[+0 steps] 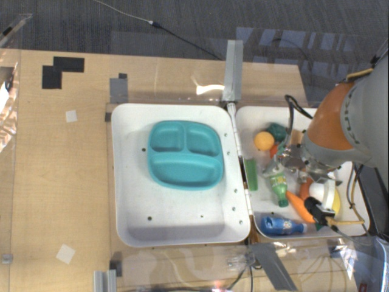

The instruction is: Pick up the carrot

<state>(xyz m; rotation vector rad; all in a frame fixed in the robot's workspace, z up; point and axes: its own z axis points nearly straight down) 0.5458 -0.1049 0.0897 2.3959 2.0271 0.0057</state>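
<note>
The arm (364,111) is a thick, rounded grey casing with a broad orange band (331,123) wrapped above the wrist. Below the band sits a darker grey collar. Thin black cables (293,111) loop off the wrist. The tool (298,163) looks like bare metal, perhaps with small fittings, though it is blurred.
</note>
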